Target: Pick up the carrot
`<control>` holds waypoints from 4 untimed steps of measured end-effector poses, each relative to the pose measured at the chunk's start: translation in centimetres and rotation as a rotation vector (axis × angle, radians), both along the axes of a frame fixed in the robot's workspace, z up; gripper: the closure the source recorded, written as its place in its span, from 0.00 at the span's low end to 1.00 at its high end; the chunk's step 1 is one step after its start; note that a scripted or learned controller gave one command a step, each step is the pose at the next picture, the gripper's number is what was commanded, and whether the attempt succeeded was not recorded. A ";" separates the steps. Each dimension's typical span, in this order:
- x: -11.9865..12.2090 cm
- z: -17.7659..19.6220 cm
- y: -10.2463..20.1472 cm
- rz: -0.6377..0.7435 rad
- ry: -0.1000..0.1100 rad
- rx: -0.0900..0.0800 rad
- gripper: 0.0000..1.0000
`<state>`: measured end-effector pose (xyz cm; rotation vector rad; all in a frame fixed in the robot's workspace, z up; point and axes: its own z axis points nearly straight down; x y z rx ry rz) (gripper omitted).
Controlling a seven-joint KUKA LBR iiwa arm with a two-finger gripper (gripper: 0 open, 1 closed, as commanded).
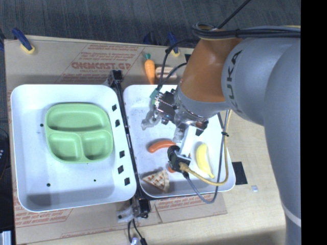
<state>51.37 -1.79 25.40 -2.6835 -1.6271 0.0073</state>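
The carrot (148, 70), orange with a green top, lies on the cardboard just behind the right bin (137, 98), outside it. My gripper (164, 128) hangs low over the middle of the right bin, well in front of the carrot. Its fingers (149, 121) stand spread, open, with nothing between them. The grey arm with its orange band covers the bin's right side.
In the right bin lie a curved orange-red piece (160, 146) just below the gripper, a banana (203, 160) and a pizza slice (156, 180). The left bin (25, 152) holds a green divided tray (79, 131). A black clip strip (122, 137) runs between the bins.
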 end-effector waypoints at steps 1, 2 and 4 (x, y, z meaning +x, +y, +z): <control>5.1 -13.9 -7.3 -0.205 0.004 0.000 0.00; -2.1 -16.3 -7.8 -0.264 0.002 0.001 0.00; 3.6 -13.5 -17.2 -0.421 0.003 0.002 1.00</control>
